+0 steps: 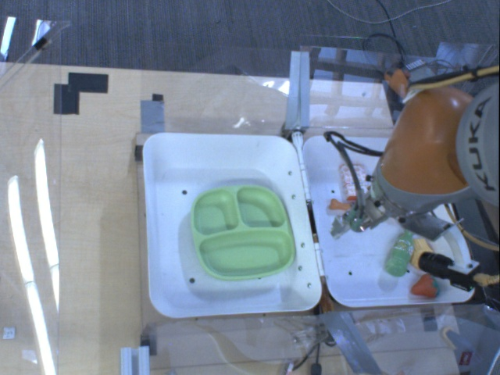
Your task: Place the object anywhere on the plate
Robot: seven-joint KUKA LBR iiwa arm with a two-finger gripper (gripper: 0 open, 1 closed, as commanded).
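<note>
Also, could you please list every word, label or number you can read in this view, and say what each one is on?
"KUKA": on the grey arm, at the right edge, partly cut off.
The packet in the right bin carries print too blurred to read.
Nothing else is legible.

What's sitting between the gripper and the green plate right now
In the camera view, between the gripper and the green plate lie bare white bin floor and the two bins' adjoining walls; no object sits there.
</note>
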